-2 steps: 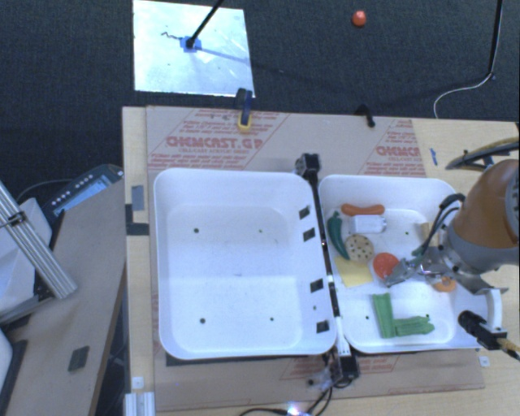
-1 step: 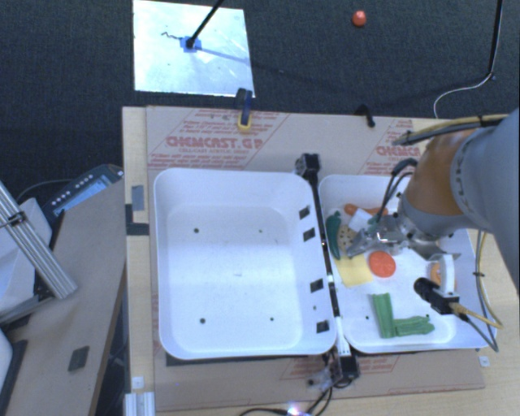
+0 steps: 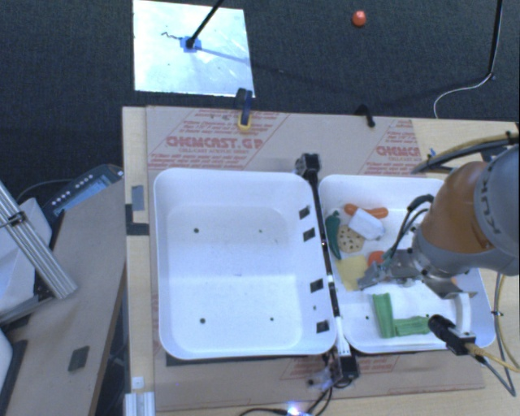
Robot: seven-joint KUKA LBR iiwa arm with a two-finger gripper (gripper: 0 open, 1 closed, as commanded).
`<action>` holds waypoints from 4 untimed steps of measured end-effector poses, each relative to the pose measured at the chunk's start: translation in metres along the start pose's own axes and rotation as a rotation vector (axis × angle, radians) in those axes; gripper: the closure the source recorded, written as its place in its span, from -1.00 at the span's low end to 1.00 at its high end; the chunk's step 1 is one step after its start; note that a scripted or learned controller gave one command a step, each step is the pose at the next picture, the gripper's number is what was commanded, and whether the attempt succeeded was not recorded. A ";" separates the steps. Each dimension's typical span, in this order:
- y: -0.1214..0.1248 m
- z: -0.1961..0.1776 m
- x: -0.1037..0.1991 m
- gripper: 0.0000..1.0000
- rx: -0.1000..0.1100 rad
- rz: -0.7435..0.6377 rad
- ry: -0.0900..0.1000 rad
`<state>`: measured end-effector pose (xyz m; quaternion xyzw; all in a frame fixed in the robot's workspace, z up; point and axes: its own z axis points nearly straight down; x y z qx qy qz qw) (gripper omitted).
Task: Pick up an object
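My gripper (image 3: 375, 275) hangs low over the middle of the right bin (image 3: 406, 188), reaching in from the right under the grey arm with its orange band. Just below it lies a green L-shaped block (image 3: 392, 318). A small red piece (image 3: 374, 257) sits right at the gripper's tip, on a pale yellow sheet (image 3: 351, 270). Further back are a brown speckled disc (image 3: 350, 239), a dark green piece (image 3: 332, 224), a white block (image 3: 367, 225) and an orange piece (image 3: 355, 210). Nothing shows between the fingers.
The left bin (image 3: 236, 260) lies beside the right one, with black clips along the shared divider (image 3: 318, 244). A reflective sheet (image 3: 192, 49) and a small orange ball (image 3: 359, 17) lie on the dark floor behind the bench. Cables run along the right side.
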<state>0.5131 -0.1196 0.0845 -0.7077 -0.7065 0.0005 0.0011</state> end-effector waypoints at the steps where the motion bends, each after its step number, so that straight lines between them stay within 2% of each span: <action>1: 0.046 0.000 0.040 -1.00 -0.007 -0.011 -0.001; 2: -0.020 0.000 0.009 -1.00 0.000 0.002 -0.001; 3: -0.016 -0.011 0.011 1.00 -0.006 -0.004 -0.001; 4: 0.004 0.000 0.005 1.00 -0.005 -0.005 -0.001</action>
